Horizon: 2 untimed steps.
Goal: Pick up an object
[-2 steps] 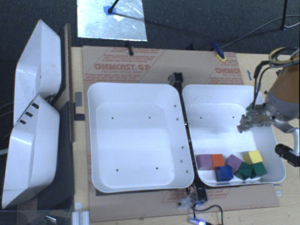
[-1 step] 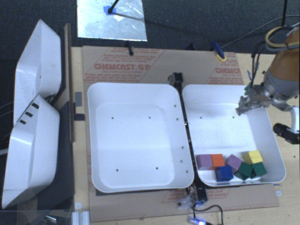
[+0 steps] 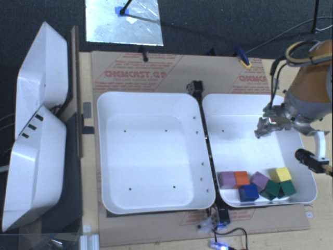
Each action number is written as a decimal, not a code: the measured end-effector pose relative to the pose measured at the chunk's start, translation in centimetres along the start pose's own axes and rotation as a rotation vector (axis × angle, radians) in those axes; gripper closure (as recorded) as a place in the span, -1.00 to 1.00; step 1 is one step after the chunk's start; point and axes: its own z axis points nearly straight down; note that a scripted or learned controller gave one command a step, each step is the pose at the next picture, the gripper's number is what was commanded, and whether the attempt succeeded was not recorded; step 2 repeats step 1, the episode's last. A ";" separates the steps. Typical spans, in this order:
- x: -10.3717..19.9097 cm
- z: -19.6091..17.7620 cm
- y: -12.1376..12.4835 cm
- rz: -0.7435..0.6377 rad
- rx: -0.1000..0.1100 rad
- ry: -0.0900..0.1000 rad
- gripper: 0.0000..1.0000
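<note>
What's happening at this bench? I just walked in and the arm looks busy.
A grey and orange arm reaches in over the right bin, its gripper hanging above the bin's bare upper part. The blocks sit bunched along the bin's near edge: purple block, orange block, blue block, yellow block and green block. None is in the gripper.

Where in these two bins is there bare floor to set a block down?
The left bin is bare wall to wall. In the right bin, the far half, left of the pincer, is free. Its near edge is crowded with blocks.
</note>
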 end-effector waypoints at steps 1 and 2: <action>0.8 -0.8 8.7 -0.001 -0.003 -0.001 1.00; 0.8 -0.8 8.7 -0.001 -0.003 -0.001 1.00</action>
